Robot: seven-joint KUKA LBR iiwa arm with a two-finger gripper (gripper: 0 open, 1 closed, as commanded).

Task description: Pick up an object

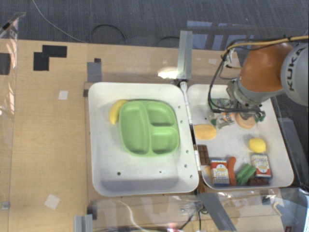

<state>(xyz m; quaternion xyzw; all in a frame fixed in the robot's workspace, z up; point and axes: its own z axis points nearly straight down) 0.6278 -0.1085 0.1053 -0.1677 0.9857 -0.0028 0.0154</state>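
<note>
Camera view: wrist hides gripper (227, 117) over right bin (285, 173); its grip seemingly unreadable.

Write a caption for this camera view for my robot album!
Grey arm with orange band reaching into the right white bin of toy food, beside a green divided plate and yellow banana.

A green divided plate (147, 128) and yellow banana (115, 111) lie in one white bin (104, 173), a yellow lemon (258, 145) and perhaps brown chocolate (203, 154) in the other.
</note>
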